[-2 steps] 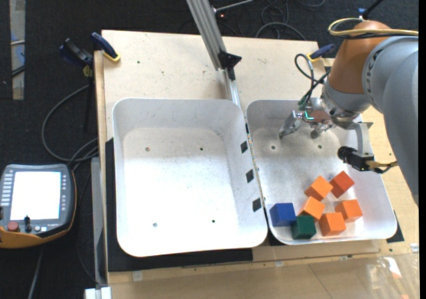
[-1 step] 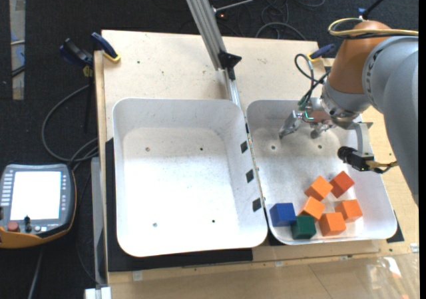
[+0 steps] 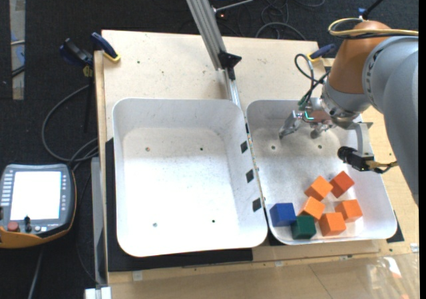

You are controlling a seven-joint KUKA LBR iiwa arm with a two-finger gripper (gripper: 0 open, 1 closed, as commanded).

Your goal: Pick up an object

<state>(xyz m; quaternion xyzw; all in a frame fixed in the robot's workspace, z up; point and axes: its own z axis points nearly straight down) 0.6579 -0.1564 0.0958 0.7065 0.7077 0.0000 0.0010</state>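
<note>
- While the gripper hangs over the right bin, its fingers stand spread, pinching nothing.
- Orange blocks, blue cube and green cube cluster well apart from it.

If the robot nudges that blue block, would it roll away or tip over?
Probably neither. The blue block looks like a flat-faced cube, so it should slide. It sits against the green block, which would likely get shoved too. It appears rigid.
</note>
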